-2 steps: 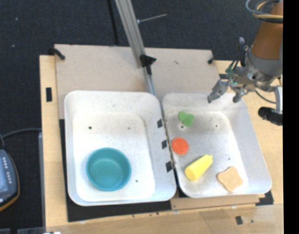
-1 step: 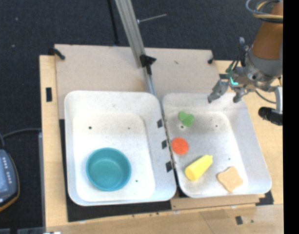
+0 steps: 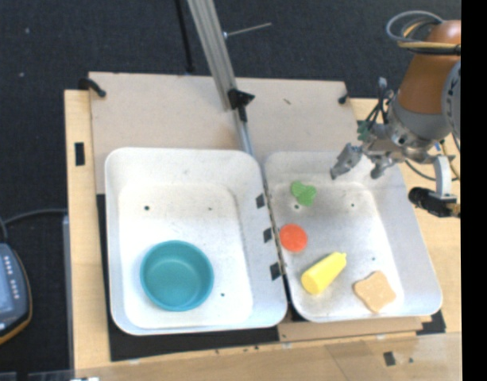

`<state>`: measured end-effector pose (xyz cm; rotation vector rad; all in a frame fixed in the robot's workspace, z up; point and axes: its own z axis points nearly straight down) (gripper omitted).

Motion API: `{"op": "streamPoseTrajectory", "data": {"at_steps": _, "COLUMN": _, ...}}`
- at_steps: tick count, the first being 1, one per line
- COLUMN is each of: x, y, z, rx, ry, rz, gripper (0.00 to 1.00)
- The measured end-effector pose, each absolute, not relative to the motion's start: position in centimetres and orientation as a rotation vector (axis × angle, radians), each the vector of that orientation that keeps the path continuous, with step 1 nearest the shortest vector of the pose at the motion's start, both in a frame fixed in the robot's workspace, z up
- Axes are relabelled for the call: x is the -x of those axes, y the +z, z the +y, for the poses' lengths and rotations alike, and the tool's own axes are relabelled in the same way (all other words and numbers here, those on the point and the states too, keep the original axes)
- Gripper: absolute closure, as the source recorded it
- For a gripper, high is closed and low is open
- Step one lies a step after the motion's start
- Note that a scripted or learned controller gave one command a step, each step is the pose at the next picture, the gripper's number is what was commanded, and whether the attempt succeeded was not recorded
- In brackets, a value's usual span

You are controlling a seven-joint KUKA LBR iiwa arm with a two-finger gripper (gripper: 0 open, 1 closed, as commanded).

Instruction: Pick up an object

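Hand [image 3: 361, 163]: fingers spread, nothing between them, above right bin's [image 3: 410, 236] far edge.
Right bin: green piece [image 3: 303, 194] near far-left corner; orange ball [image 3: 293, 237] at left edge; yellow piece [image 3: 323, 272] and tan piece [image 3: 375, 291] near front edge.
Left bin [image 3: 187, 181]: teal bowl [image 3: 176, 274], front-left.
Writing: none readable.

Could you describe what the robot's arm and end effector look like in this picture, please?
The arm is grey with a broad orange band above the wrist and a pale ring-shaped part at its top. Thin dark cables run down beside the wrist. The end effector is a small grey metal assembly ending in two short fingers, one lighter grey and slanted.
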<state>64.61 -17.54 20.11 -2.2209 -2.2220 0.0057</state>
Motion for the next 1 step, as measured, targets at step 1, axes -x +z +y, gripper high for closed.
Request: {"op": "streamPoseTrajectory", "data": {"at_steps": 1, "x": -64.73, "y": 15.76, "z": -17.13, "rx": 2.218, "ry": 0.005, "rz": -2.225, "gripper": 0.00}}
